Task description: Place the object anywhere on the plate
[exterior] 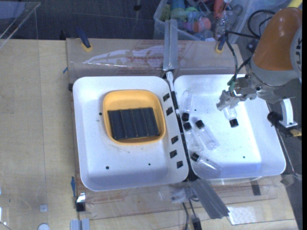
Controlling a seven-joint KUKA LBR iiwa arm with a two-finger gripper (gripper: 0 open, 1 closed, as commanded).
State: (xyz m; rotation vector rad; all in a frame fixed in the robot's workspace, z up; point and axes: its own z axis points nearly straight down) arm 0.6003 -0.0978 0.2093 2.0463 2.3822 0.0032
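Looking at the claw [229, 105] first: we see it hanging over the right bin [249, 152], upper-middle of that bin, right-centre of the frame. A clear vial with a black cap [231, 116] sits at its tip, cap pointing down toward the bin floor. We can't tell how wide the claw stands or whether it truly grips that vial; the tip is too small and washed out against the white.

Arm [276, 42] comes in from the upper right of the frame, orange band above the wrist.

Moving outward, we count more clear vials with black caps [199, 128] lying on the left side of the right bin, near the divider, loosely scattered from mid-height to the lower left corner of that bin. They are well apart from the claw.

Left bin [91, 147] holds the yellow plate [132, 98], centre-left of the frame. A dark ribbed slab [133, 122] lies flat on the plate, covering most of its floor.

Upper centre of the frame, behind the bins, we see a clear tub of mixed coloured items [201, 6]. Wooden bench top [29, 128] surrounds both bins.
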